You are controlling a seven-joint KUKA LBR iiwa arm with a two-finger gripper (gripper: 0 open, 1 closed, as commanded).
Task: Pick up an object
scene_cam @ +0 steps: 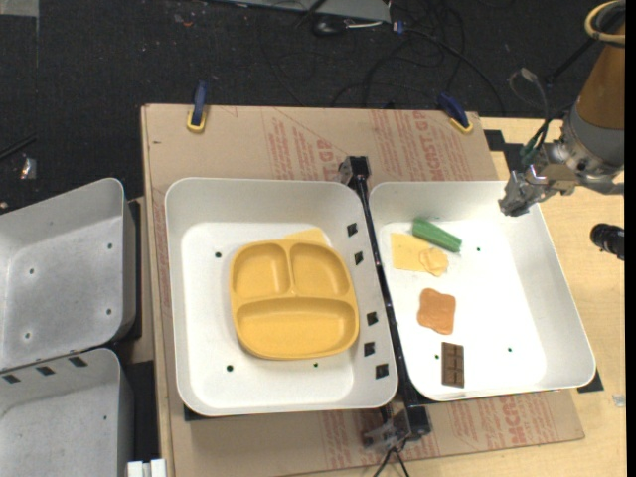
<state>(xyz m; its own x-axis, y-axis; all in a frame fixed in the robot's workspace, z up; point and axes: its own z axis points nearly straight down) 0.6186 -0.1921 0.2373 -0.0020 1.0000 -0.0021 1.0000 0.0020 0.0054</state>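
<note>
Chocolate bar [453,366] lies nearest, in the right bin [556,296], with an orange biscuit-like piece [436,311], yellow cheese slice [417,254] and green block [436,235]; left bin [189,266] holds a yellow divided plate [294,299]. End effector [517,199] hangs over the right bin's far rim, grip state indiscernible. Best approach: centre above one isolated item, descend vertically. Red print on the worktop [298,137] is illegible

One fixed cam overhead, slanted down on both bins [199,207].
</note>
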